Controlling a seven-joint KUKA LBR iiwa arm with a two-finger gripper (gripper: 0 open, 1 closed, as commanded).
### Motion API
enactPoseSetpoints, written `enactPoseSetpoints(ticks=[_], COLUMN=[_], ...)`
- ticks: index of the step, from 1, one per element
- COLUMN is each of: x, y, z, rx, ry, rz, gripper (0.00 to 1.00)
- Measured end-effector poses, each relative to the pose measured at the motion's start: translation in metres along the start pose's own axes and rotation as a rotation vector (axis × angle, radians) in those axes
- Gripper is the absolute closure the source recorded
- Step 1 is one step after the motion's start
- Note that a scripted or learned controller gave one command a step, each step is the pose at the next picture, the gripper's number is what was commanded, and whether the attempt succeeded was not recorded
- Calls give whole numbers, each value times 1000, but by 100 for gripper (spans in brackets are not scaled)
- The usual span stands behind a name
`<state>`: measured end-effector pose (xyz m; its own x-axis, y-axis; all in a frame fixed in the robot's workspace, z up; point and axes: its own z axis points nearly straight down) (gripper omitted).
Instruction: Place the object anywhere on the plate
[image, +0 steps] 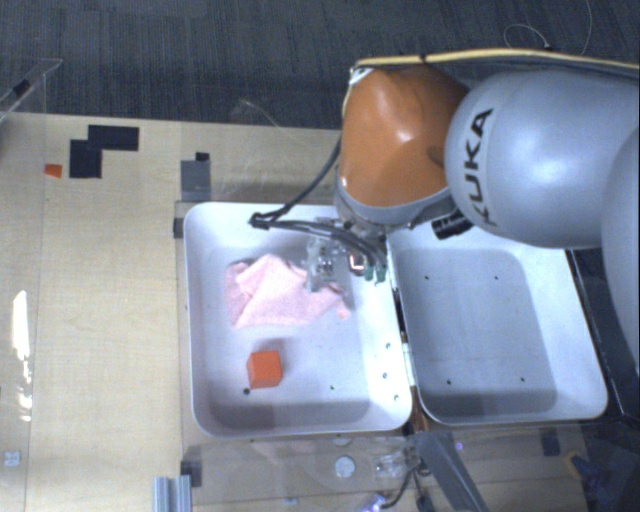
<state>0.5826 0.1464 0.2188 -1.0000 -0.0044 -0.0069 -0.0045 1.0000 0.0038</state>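
A small orange-red block (265, 369) lies on the floor of the left bin (205, 330), toward its front. Behind it, a pale pink plate (268, 296) with an uneven, folded look lies in the middle of the same bin. My gripper (328, 270) hangs under the orange wrist band (395, 130), over the plate's right edge. It is well apart from the block, up and to the right of it. The wrist hides the bin's back right corner.
The right bin (500, 330) sits beside the left one, its back edge under the grey arm (540, 150). Black cables (290, 215) run from the wrist over the left bin's back rim. Black and orange markers (95, 150) sit on the wooden bench at far left.
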Motion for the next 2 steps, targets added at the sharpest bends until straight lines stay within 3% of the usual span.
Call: enactPoseSetpoints(ticks=[2], x=[66], y=[76], z=[-6], rx=[0], ry=[1], rz=[2], gripper=[100])
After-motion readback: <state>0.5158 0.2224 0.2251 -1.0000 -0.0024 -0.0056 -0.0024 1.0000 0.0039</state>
